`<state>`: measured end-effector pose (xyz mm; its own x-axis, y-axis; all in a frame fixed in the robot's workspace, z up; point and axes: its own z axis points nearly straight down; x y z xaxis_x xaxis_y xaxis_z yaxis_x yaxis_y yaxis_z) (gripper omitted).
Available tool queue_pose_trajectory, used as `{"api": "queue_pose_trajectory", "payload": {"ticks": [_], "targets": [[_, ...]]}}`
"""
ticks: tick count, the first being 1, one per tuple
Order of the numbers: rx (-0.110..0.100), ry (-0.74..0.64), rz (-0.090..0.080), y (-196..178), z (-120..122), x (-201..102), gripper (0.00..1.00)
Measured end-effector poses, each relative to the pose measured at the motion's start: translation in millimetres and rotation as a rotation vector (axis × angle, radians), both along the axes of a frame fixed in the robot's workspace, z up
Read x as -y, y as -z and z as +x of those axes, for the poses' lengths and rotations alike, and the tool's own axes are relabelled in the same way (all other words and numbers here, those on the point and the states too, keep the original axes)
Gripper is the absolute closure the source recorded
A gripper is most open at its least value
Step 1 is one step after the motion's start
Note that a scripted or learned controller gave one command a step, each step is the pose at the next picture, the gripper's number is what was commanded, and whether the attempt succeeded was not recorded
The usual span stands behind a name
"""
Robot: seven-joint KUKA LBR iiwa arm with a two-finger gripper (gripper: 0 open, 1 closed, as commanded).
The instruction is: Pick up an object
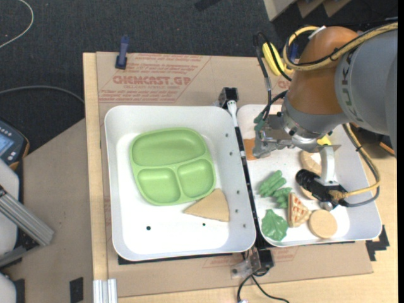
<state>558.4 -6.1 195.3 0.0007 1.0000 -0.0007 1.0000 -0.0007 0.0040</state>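
Left bin (120, 169): white; holds a green divided plate (172, 166), with a tan wedge (210, 207) just beside its lower right corner.
Orange piece (249, 148): against the left wall of the right bin (361, 227), just beside the gripper.
Gripper (264, 139): low over the right bin's upper left; whether wide or narrow cannot be told.
Green leaf pieces (273, 185): mid-bin, below the gripper.
Pizza slice (297, 208): beside the leaves.
Round biscuit (323, 223): near the front wall.

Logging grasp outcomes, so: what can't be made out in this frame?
Camera view:
- The orange item by the right bin's left wall: mostly under the gripper, kind unclear.
- The right bin's far end: covered by the arm.
- The pale item beyond the pizza slice: partly hidden by the arm, kind unclear.
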Motion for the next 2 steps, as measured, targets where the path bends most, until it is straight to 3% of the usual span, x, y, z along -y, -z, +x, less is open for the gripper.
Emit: {"api": "queue_pose_trajectory", "payload": {"ticks": [1,2], "targets": [[-0.001,-0.010,0.004,-32,-16,-80,1.00],[-0.002,-0.013,0.005,-60,-41,-184,1.00]]}}
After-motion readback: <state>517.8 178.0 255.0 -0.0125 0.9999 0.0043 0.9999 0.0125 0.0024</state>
